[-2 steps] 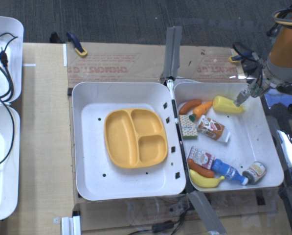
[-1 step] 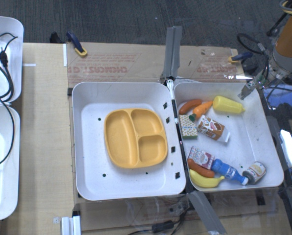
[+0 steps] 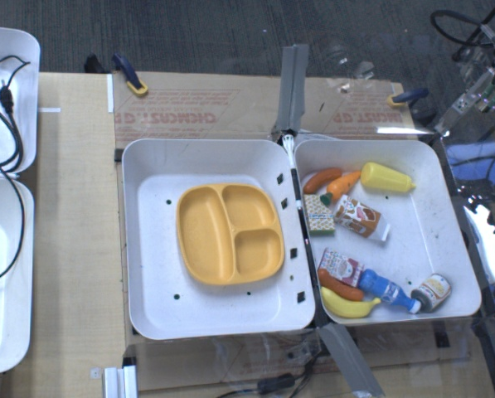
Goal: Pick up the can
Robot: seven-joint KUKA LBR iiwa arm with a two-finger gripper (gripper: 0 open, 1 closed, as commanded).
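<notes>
One can (image 3: 434,291) is the target. It lies on its side in the near right corner of the right bin (image 3: 451,191), dark end toward the bin's middle and pale label toward the bin's right wall. How the gripper stands, apart or together, cannot be told from this view.

Several things crowd that corner of the bin. A blue bottle (image 3: 389,291) lies with its cap touching or almost touching the can's dark end. A banana (image 3: 348,306), a sausage (image 3: 340,288) and a red-and-white carton (image 3: 341,266) sit further along the bin's near wall. The bin's right wall and its near wall are both close to the can.

As I judge it, a good pick comes straight down over the can's middle, with the jaws set across its round body, not along its length. That way one side of the jaws need not wedge against the bottle cap. The descent should stay clear of the corner walls, since a touch on the rim could tip the bin or block the closing. A round can lying down may roll when first touched, so the closing should be centred.

Little writing can be read. The can's label and both cartons, including the one nearer the bin's middle (image 3: 359,218), are too small to make out. Red print on the cardboard sheet (image 3: 206,106) behind the bin lies upside down and seems to read "CHEMCAST GP".
</notes>
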